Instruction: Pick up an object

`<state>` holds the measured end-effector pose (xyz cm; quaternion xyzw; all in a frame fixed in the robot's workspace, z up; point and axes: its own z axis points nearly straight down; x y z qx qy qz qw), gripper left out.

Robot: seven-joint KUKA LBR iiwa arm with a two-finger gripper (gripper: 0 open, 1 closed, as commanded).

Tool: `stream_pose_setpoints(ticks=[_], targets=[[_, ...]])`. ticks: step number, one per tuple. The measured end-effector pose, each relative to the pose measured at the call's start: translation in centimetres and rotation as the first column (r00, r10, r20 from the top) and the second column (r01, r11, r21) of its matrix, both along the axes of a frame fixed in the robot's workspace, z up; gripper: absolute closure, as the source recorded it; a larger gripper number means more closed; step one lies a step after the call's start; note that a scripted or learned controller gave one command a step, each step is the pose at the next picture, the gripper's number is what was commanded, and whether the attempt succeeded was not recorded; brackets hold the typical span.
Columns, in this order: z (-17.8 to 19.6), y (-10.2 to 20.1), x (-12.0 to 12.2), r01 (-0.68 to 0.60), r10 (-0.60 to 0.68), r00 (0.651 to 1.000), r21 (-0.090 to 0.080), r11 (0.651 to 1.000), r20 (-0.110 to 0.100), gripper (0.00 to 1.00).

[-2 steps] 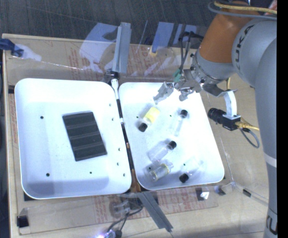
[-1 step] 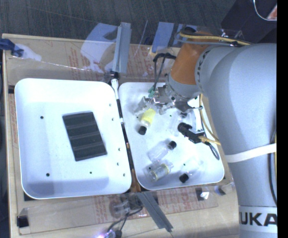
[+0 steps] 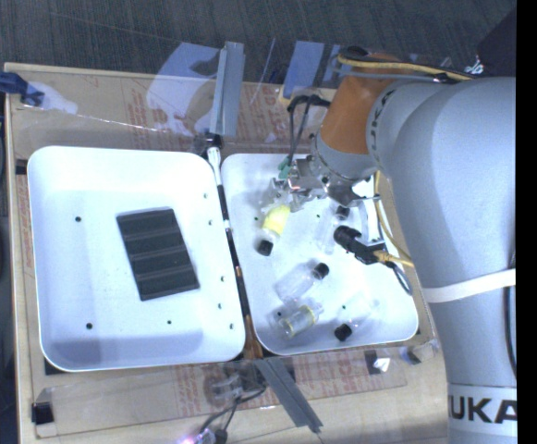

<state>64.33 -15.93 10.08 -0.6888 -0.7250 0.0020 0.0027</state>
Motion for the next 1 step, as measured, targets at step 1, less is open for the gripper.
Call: stream_pose_setpoints(ticks=[1], targets=[[9.80, 6.15, 1.41, -0.069, 0.069, 0.998, -0.001, 0.998, 0.006, 1.00]])
